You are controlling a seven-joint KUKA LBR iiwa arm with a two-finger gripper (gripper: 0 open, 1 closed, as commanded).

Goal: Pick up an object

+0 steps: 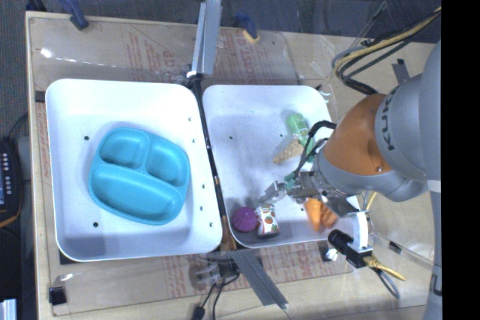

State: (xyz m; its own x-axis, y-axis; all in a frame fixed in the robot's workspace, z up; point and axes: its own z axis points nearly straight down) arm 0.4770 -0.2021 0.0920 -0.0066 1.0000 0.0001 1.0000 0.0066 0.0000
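Judging grip: the gripper (279, 192) hangs low over the right bin (247, 105), its fingers pointing toward the near wall; whether they are apart or together I cannot tell at this size, and nothing is visibly between them.
Nearest candidates: a purple ball (244, 219) and a small red-and-white carton (268, 222) lie touching each other against the bin's near wall, just below the fingertips.
Ball handling: it looks light, smooth and round, so it would probably roll away from a off-centre pinch; best squeezed across its widest part from above.
Carton handling: likely light with flat, stiff sides, which should give the surest hold if taken across the two long faces.
Obstruction near: the wall and the ball crowd the carton on two sides, leaving little room for a finger to slip in there.
Orange piece: an orange object (321, 214) sits beside the wrist, partly hidden by the arm, so reaching it looks awkward.
Farther items: a tan cone-shaped thing (286, 153) and a green object (296, 122) lie near the far right of the same bin, well apart from the ball; both seem small and light.
Left bin: the left bin (67, 105) carries a blue divided tray (139, 174).
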